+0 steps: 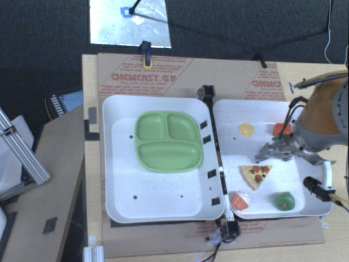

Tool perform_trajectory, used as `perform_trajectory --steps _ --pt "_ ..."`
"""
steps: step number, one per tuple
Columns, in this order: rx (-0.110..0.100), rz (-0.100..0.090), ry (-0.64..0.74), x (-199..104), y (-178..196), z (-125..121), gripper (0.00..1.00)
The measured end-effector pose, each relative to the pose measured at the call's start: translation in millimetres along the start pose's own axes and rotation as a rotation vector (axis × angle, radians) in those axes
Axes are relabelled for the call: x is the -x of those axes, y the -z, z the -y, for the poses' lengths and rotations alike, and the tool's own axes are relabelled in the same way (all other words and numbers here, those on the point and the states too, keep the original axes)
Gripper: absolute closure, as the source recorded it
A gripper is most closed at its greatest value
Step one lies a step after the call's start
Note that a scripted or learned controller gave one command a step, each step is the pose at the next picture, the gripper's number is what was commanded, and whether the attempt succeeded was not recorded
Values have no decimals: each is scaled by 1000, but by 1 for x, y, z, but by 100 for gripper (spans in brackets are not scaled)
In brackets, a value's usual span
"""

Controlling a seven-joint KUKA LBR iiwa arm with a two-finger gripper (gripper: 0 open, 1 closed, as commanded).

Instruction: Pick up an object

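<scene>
In the right bin (229, 119) lie a pizza slice toy (255, 175), a small yellow piece (246, 129), an orange-red piece (282, 129), a white and red piece (240, 200) and a green round fruit (284, 201). My gripper (260, 155) hangs low over the middle of this bin, just above the pizza slice and to the lower right of the yellow piece. Nothing shows in its grasp. The arm's wrist partly covers the orange-red piece.
The left bin (117, 195) holds a green divided plate (167, 142). A ridge with black clips (214, 146) separates the two bins. Cardboard lies under both, and the arm's body stands over the right bin's right edge.
</scene>
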State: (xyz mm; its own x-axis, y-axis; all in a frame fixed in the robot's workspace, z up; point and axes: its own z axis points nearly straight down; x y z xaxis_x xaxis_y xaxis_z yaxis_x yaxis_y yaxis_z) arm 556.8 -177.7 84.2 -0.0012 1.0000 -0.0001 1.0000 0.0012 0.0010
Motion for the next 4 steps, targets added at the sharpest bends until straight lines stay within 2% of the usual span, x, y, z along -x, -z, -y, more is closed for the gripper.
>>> perform_trajectory --steps 1,4 --pt "2 1 0 0 11 -1 100" --pt "5 2 3 11 170 4 100"
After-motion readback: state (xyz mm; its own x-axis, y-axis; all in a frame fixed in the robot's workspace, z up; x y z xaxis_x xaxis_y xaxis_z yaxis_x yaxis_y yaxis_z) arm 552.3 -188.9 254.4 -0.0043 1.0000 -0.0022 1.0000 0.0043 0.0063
